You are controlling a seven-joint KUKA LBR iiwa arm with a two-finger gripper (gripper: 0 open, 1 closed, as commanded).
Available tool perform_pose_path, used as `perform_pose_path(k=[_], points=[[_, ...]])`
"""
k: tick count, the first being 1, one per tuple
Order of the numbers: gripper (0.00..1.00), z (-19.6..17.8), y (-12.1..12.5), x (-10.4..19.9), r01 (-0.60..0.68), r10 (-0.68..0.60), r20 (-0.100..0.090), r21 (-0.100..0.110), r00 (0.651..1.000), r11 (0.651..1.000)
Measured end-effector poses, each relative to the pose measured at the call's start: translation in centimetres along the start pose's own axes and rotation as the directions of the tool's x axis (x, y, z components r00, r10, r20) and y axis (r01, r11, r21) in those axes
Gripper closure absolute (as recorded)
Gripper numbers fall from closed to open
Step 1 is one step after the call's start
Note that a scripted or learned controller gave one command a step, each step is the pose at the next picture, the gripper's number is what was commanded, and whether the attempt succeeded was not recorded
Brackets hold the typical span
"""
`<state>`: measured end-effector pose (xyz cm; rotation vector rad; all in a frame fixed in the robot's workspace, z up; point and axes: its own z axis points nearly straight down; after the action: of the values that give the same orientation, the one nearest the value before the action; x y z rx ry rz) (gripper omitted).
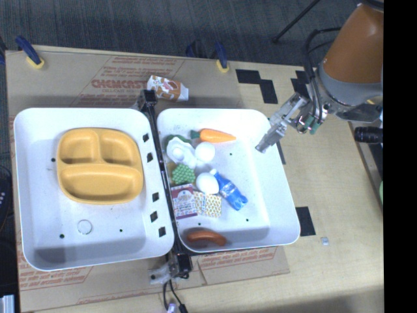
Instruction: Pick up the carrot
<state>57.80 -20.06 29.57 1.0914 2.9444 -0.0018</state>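
Camera view, and two white bins are seen side by side on the table (326,253). The left bin (32,194) carries one yellow divided tray (100,164). The right bin (260,194) is crowded: one carrot (217,135) is found lying on its side near the upper middle of that bin, orange and tapered toward the right. Two white eggs (205,152) are counted just below it, one higher and one lower, with a white object (178,152) to their left. One green bumpy item (183,173) is seen beneath, one blue bottle (230,192) is tilted toward the lower right, two small packets (195,204) are laid flat beside each other, and one brown sausage-like piece (206,238) is set at the bin's lower edge. One small carton (167,88) is placed outside, above the bins. At the right of the frame the gripper (268,140) is held over the right bin's upper right rim, apart from the carrot; its fingers are spread and nothing is gripped. Printed cardboard (130,77) is spread beneath the bins, clamped by blue clips (29,51), with dark carpet (130,12) beyond.
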Motion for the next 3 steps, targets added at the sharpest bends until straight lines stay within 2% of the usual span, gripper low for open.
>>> perform_pose_path(k=[1,2,3], points=[[0.00,8.0,6.3,-3.7,-0.004,0.004,-0.002,0.001,1.000,1.000],[0.00,19.3,6.5,-3.6,-0.085,0.085,-0.005,0.002,0.996,0.996],[0.00,20.4,10.3,3.0,-0.111,0.111,-0.004,0.001,0.994,0.994]])
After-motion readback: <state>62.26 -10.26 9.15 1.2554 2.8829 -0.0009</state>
